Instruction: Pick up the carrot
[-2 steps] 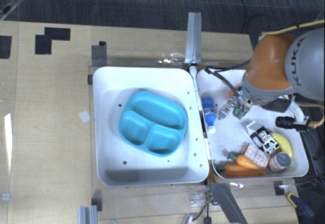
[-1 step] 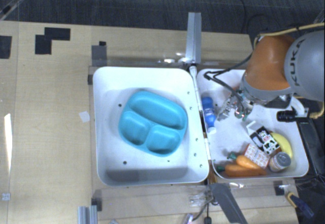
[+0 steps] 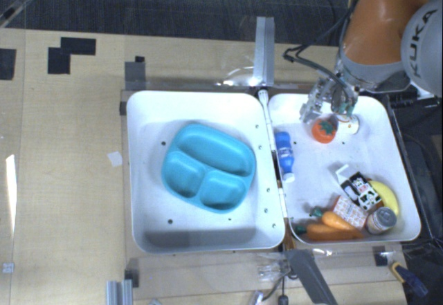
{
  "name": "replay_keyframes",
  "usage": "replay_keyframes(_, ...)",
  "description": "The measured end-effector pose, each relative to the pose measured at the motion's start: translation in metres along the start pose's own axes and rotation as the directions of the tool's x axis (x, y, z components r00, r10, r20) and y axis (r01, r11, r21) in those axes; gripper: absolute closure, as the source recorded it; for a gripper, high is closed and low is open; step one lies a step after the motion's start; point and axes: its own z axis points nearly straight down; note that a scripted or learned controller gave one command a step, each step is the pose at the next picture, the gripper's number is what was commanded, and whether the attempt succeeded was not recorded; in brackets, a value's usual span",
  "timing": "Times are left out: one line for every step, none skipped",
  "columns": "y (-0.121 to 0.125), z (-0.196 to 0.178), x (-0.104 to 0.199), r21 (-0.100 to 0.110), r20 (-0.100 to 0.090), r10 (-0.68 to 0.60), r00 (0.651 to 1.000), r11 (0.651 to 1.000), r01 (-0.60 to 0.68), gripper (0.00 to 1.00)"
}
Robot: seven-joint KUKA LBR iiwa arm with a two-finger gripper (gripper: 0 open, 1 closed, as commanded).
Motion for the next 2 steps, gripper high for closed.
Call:
replay_keyframes(-0.038,0.090,-0.023,0.000,0.000,-0.267,0.964,0.964,0.267,1.00)
replay_keyframes(-0.027,0.098,0.001,0.001,0.002,-0.563,0.827,0.827,0.563,1.00)
